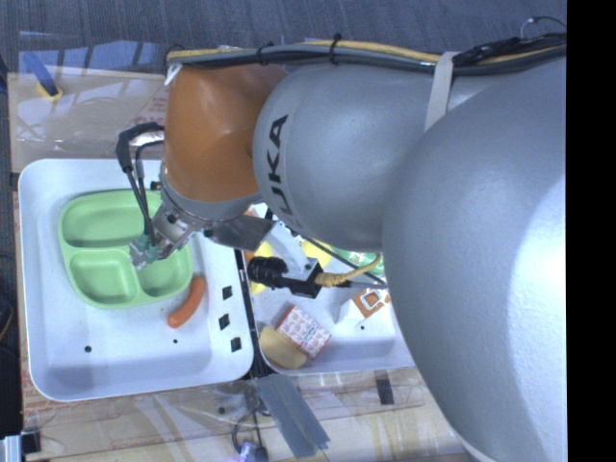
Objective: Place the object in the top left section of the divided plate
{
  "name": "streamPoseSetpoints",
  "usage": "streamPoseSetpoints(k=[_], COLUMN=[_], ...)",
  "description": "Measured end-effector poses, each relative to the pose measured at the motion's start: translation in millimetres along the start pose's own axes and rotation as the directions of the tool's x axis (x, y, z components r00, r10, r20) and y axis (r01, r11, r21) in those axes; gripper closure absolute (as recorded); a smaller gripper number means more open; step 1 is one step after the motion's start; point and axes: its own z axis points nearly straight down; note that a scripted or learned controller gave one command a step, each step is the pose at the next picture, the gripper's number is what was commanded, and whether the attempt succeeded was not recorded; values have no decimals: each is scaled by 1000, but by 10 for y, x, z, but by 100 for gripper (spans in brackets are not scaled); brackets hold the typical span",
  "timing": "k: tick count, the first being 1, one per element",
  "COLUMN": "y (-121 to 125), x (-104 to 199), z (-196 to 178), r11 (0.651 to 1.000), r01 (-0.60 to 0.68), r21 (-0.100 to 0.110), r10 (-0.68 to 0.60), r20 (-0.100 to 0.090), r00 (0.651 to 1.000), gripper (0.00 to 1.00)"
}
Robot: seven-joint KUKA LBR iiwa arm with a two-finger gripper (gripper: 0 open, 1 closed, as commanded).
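A green divided plate [96, 221] lies in the left white bin [58, 354]. My gripper [147, 249] hangs over the plate's right part, near the ridge where its sections meet. An orange sausage-shaped object [187, 301] lies on the bin floor just off the plate's lower right rim, below and to the right of the gripper and apart from it. The grey and orange arm [318, 162] covers the right side of the plate and much of the right bin.
The right bin [337, 354] holds a red-and-white patterned box [306, 330], a pale yellow round thing [277, 351], an orange-and-white piece [371, 301] and a yellow-green item [325, 252]. A black cable [135, 157] loops above the plate. Bare bin floor lies below the plate.
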Motion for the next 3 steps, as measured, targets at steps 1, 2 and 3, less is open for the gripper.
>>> streamPoseSetpoints(k=[1, 2, 3], y=[186, -491, -558], x=[-351, 103, 62], z=[-342, 6, -260], r11=[999, 990, 999], r01=[34, 143, -31], r21=[-4, -1, -4], r10=[-34, -143, 31], r20=[2, 0, 3], r00=[999, 990, 1000], gripper=[100, 100, 100])
